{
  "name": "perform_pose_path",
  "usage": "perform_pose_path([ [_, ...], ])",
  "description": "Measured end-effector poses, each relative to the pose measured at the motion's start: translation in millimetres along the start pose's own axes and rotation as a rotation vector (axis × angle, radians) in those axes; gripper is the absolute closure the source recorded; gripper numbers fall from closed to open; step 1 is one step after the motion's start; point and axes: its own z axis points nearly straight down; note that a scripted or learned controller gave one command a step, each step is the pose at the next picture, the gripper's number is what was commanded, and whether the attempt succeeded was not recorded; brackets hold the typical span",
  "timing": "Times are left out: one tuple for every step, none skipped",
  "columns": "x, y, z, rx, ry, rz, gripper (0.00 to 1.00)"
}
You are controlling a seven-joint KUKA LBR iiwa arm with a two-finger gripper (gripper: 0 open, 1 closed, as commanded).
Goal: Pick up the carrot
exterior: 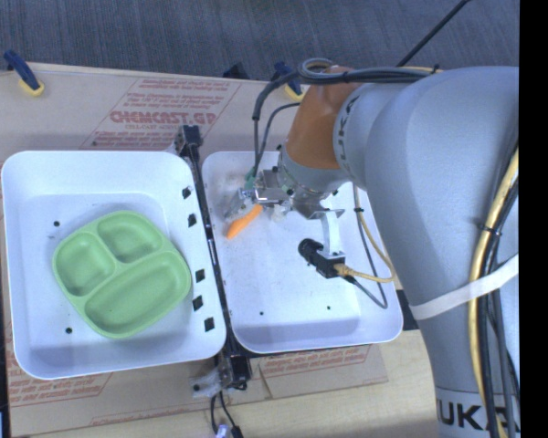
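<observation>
Over a cardboard-covered bench (pixel 146 108), seen from a fixed camera looking down at a slant, two shallow white bins are sitting side by side. Inside the left bin (pixel 27 199), a light green divided plate (pixel 121 273) with three compartments is lying flat near the middle, its compartments holding nothing visible. Inside the right bin (pixel 292 327), a small orange carrot (pixel 242 221) is lying tilted near the upper left corner, close to the wall shared with the left bin. A grey KUKA arm (pixel 438 190), with its orange band (pixel 312 130) showing above the wrist, is reaching in from the right and hanging over the right bin's upper half. Its gripper (pixel 265 192) is sitting just beside the carrot's upper end; whether the jaws are spread or pressed together cannot be told, as the wrist is blocking them. A black connector (pixel 318 257) on a cable is hanging over the bin's middle. Blue clamps (pixel 24 71) are gripping the bench's far edge, and black clips (pixel 190 139) are lining the seam between the bins.
</observation>
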Motion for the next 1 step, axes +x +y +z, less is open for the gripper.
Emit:
perform_pose_path([
  [-0.2, 0.7, -11.0, 0.001, 0.0, -0.003, 1.0],
])
